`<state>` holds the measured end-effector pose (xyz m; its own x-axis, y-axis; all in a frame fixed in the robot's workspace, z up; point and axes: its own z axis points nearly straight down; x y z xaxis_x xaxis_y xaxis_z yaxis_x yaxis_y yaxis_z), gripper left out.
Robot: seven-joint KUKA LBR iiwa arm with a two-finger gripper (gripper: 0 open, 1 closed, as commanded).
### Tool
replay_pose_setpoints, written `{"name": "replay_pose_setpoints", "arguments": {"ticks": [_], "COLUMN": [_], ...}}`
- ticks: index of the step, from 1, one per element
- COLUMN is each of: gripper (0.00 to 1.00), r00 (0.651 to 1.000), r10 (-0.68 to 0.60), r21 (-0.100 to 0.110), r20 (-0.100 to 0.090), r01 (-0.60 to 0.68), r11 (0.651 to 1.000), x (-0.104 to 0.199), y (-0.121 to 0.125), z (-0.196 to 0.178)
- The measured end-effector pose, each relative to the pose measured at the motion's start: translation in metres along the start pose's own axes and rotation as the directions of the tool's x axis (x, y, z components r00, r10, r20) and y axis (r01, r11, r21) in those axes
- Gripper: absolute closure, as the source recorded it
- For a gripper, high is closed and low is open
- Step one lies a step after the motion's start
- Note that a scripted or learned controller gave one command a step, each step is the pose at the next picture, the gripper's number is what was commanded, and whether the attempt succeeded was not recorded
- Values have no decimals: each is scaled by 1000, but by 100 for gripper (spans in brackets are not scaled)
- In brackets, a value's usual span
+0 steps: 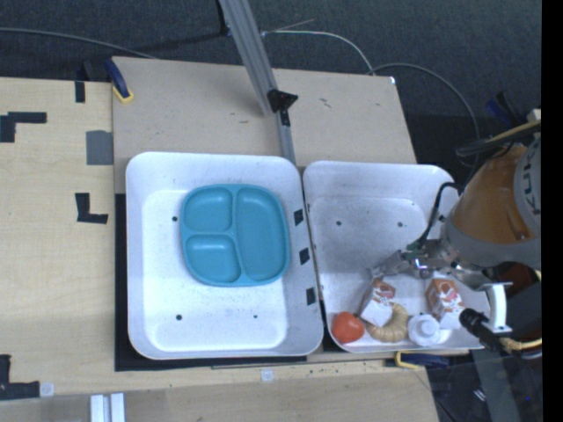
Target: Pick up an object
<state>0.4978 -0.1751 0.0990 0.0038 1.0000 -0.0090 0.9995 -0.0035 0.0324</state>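
My gripper (398, 265) hangs low over the front part of the right bin (369, 202), the arm coming in from the right. Just below it lies a small white and red packet (379, 301). A tan curved pastry (392, 324) lies in front of that packet, with a red round fruit (348, 326) to its left. A second red and white packet (444, 296) and a small white bottle (426, 330) lie to the right, beside the arm. Nothing shows as held.
The left bin (154, 262) holds a blue divided plate (235, 235). A grey metal pole (251, 42) slants down to the bins' shared back edge. Cables run across the dark floor behind the bench.
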Motion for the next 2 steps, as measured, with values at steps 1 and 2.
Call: {"name": "replay_pose_setpoints", "arguments": {"ticks": [1,2], "gripper": [100,100], "r00": [1000,1000], "r10": [-6,-6], "r21": [29,30], "r20": [-8,-9], "r01": [6,6], "r11": [1000,1000], "x": [3,13], "y": [-9,-7], "z": [-1,-55]}}
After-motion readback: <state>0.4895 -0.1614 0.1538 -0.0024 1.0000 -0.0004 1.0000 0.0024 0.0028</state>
